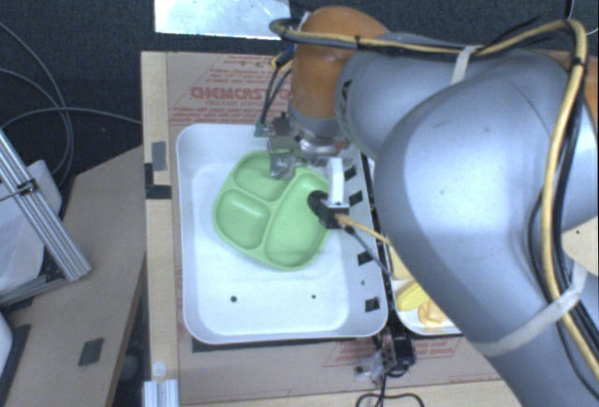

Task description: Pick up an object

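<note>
1. The gripper (280, 162) is reaching down into the left bin (201, 302) and is meeting the green plate (267, 213) at the plate's 12 o'clock edge.
2. The gripper's tip is sitting on or just over the ridge between the plate's top compartment and its large right compartment. Whether it is touching there is not clear from this angle.
3. The grip itself is too small and blurred to read, so it is not possible to say whether it is spread, pressed together or pinching the plate's rim.
4. The green plate is lying flat and face up, with 3 compartments showing. It is resting in the bin's upper half, toward 1 o'clock from the bin's middle.
5. The bin floor from 5 to 7 o'clock of the plate is showing bare white, with 2 small dark specks (234, 299) on it.
6. The grey arm (449, 171) is coming in from 3 o'clock, with its orange band (323, 59) standing at 12 o'clock of the gripper.
7. The arm is covering most of the right bin (405, 297). Something yellow (429, 310) is peeking out in that bin, too hidden to name.
8. Both bins are sitting on a cardboard sheet (225, 87) with red print, which is lying on the counter (103, 237).
</note>
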Motion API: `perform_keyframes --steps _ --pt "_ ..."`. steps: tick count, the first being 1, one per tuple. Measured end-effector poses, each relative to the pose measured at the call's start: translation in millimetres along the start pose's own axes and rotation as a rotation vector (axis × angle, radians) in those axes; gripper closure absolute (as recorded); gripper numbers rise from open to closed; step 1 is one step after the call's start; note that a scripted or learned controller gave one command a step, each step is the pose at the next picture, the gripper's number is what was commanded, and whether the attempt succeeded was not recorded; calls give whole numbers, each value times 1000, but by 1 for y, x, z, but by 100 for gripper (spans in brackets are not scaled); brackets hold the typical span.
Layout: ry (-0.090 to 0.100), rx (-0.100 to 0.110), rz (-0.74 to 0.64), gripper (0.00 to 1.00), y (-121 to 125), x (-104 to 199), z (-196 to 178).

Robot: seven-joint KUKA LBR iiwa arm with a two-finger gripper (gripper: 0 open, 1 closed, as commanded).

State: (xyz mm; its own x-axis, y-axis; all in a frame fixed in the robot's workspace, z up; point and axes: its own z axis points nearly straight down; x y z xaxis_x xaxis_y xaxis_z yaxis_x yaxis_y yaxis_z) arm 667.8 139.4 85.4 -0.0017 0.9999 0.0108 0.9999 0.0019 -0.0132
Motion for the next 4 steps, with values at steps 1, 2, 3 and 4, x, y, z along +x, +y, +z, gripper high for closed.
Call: perform_keyframes --steps 1,2,3,4 --pt "-9 -23 1 100 -30 -10 -1" --pt "-12 -29 6 100 -19 -74 -132" --pt "-9 -13 -6 100 -46 -18 -109" --pt "-11 -13 1 100 -30 -29 -70"
